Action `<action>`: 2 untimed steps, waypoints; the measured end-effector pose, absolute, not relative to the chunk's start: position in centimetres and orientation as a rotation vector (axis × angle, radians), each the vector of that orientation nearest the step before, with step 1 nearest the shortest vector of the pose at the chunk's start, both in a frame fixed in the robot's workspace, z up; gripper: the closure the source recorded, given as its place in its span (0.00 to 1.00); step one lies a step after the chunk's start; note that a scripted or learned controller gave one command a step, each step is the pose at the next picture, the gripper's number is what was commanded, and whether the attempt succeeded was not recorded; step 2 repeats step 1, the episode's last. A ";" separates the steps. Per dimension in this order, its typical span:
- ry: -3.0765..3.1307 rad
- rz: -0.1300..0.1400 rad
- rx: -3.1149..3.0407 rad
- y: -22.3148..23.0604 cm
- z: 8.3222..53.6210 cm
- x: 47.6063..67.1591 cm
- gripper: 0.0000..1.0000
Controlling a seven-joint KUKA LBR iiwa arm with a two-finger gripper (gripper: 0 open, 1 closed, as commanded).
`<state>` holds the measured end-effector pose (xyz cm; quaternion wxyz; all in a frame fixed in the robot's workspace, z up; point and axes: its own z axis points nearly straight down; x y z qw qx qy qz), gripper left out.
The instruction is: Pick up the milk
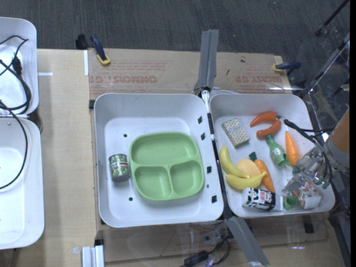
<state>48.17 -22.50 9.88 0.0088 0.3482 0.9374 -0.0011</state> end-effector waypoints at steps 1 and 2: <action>2.913 -0.003 1.083 -22.6 11.1 48.6 1.00; 2.913 -0.003 1.083 -22.6 11.1 48.6 1.00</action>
